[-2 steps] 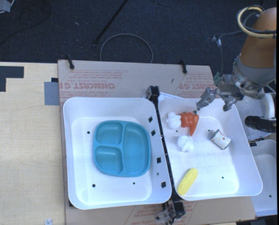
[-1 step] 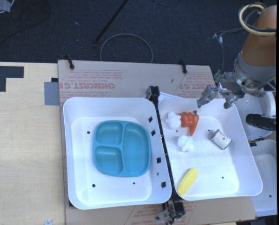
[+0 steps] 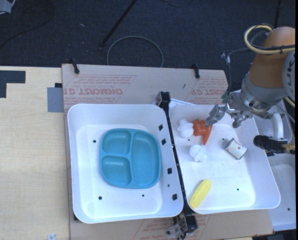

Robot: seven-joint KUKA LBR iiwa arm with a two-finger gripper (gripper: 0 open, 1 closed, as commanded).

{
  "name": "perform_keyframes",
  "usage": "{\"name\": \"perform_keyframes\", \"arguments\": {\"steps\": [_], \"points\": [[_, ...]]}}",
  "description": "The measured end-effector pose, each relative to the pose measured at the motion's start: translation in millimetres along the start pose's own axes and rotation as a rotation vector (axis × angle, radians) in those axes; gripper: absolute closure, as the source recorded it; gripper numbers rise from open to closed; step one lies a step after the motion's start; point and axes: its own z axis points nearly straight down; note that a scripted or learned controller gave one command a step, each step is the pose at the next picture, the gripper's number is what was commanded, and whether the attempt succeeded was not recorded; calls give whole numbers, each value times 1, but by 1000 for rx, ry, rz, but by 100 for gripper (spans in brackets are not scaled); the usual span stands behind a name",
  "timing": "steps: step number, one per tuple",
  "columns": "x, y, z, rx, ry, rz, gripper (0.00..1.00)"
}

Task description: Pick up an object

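My gripper (image 3: 225, 120) hangs over the far part of the right bin (image 3: 259, 194), and its two fingers look spread, so it is open with nothing between them. The left finger (image 3: 215, 115) ends just above and to the right of an orange object (image 3: 203, 130). A white fluffy lump (image 3: 185, 129) lies left of the orange object, and a second one (image 3: 198, 153) lies below it. A small white and grey cylinder (image 3: 235, 148) rests toward the bin's right side. A yellow corn-shaped piece (image 3: 200, 192) lies near the front edge.
The left bin (image 3: 83, 184) holds a blue divided plate (image 3: 129, 157). A black divider (image 3: 171, 154) runs between the two bins. Cardboard (image 3: 118, 86) sits under and behind the bins. The arm's orange band (image 3: 271, 59) rises at the right.
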Motion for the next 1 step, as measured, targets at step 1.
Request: {"name": "perform_keyframes", "arguments": {"steps": [1], "points": [[3,8,60,-2,0,-1,0]]}}
